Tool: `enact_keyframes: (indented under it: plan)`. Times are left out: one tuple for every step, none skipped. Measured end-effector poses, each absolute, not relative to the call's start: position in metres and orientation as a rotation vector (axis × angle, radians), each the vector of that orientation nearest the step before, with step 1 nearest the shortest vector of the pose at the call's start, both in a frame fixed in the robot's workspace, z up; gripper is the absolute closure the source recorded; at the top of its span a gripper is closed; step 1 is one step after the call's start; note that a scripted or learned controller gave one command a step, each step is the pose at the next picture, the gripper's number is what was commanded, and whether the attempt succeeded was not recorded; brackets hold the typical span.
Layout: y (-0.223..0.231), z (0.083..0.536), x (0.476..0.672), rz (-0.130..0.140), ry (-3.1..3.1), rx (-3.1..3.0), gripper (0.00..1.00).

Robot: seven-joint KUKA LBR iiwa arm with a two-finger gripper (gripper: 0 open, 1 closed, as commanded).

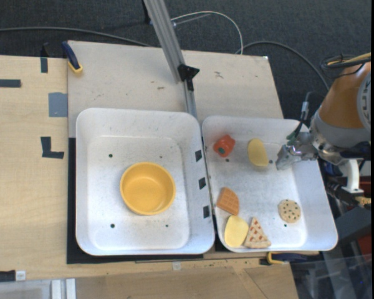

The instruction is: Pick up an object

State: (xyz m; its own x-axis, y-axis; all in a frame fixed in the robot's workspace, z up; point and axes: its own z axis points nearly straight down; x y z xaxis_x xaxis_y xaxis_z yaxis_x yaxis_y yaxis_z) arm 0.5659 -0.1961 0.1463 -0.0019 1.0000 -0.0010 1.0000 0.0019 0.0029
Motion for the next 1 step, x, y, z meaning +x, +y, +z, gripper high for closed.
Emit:
enact_keyframes:
  plan:
    - [-0.1888,0.1988,0.5752,0.004,2.222,2.215,1.00]
